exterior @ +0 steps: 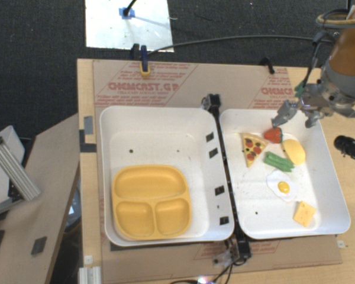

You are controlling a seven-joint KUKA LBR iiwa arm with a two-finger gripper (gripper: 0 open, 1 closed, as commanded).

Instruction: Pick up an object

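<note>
in the camera view, we see the gripper [295, 115] spread wide and holding nothing, poised over the far end of the right bin [337, 218], one finger just above the red piece [273, 135]. we judge the approach under way; next comes a descent and closing. the red piece sits beside the pizza slice [252, 147], its long axis lying roughly across the bin, its facing unclear.

Two bins side by side on the desk [89, 176]: the left bin [165, 120] holds a divided tray [152, 202]; the right bin [331, 218] holds, back to front, tomato [273, 135], pizza slice [252, 147], lemon [294, 151], bean pod [279, 161], fried egg [281, 187], and cheese wedge [304, 213].
</note>
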